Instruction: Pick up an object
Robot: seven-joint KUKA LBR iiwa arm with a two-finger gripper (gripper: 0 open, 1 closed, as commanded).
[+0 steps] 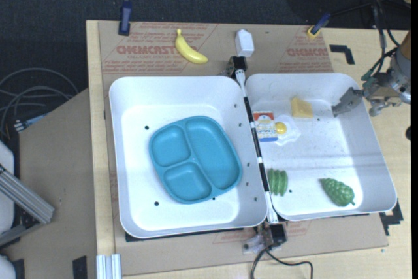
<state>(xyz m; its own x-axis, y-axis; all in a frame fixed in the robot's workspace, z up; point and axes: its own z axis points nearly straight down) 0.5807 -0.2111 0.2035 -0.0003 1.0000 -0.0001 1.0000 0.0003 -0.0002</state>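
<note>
Four small things lie in the right bin, and none of them is lifted yet, so the task reads as barely begun. Taking the right bin as the landmark: a yellow wedge rests near its far wall, a red, white and blue packet with a small yellow ball touching it lies against its left wall, a green pepper sits by its left wall toward the near end, and a bumpy green piece lies near its front right corner.

The gripper hangs over the bin's far right corner, at the rim, with one dark finger pointing in toward the yellow wedge. Nothing shows between the fingers. Whether they are spread or closed I cannot tell, since the second finger is not clear against the wrist.

The left of this bin holds the other bin, which carries a blue divided plate. Beyond the right bin's far left corner, out on the surface, lies a banana.

What is left, by my judgement, is nearly everything: choose a thing, come down over it, close on it and raise it. The yellow wedge is nearest to the gripper.
</note>
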